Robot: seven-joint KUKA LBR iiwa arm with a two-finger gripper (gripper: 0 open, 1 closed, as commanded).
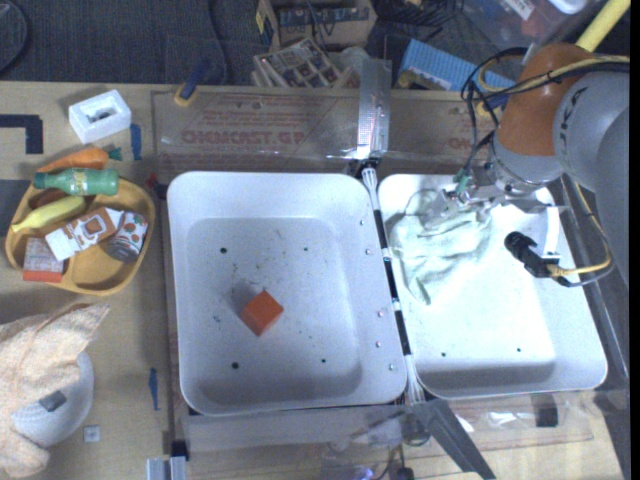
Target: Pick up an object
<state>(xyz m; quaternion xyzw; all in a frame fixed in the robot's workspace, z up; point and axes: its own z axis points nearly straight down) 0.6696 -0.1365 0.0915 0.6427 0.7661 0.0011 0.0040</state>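
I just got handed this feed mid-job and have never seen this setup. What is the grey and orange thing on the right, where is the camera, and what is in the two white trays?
That is a robot arm; its gripper is at the end of it. One fixed camera looks down at a slant, and the arm comes in from the picture's right. The left bin holds an orange block. The right bin holds a crumpled pale cloth, and the gripper sits right at the cloth's upper edge. I cannot tell whether it has caught the cloth. A yellow bowl of odds and ends stands off to the left, outside the bins.
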